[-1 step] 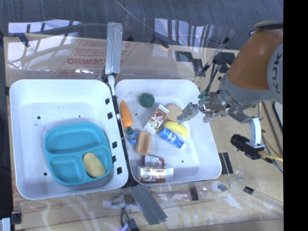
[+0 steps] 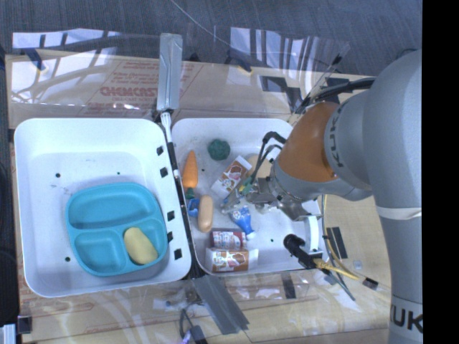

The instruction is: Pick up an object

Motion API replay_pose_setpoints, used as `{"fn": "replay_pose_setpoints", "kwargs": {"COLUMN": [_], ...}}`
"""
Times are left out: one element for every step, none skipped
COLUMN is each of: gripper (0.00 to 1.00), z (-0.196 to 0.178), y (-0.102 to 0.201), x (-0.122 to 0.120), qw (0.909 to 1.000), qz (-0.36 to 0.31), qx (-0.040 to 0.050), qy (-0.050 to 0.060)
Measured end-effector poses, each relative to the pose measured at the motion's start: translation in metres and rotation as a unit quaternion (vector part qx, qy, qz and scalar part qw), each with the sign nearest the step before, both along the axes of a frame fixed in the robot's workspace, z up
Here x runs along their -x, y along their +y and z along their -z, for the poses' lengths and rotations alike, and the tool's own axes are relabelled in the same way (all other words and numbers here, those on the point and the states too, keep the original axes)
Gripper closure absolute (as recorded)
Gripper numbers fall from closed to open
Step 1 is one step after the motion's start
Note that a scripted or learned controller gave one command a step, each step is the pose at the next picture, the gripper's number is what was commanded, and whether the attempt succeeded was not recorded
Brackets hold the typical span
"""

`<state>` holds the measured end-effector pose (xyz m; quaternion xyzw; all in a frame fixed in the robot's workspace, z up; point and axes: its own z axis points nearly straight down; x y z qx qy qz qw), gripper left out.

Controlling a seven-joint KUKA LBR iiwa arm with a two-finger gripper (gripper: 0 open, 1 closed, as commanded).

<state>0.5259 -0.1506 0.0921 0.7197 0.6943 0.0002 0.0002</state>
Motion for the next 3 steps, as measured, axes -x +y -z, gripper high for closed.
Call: {"fn": "replay_pose_setpoints", "kwargs": {"gripper": [1.0,1.0,1.0], "z": [-0.01,-0.102,-0.099], "y": [-0.001,0.074,0.104], "x": [0.0,0.0,-0.009], "qw": [1.0,0.9971,0.9951], "qz": [-0.001,0.077,0.099], "qx": [0.0011,-0.0003,0.0003], "qy": [0.0,-0.002,0.001]}}
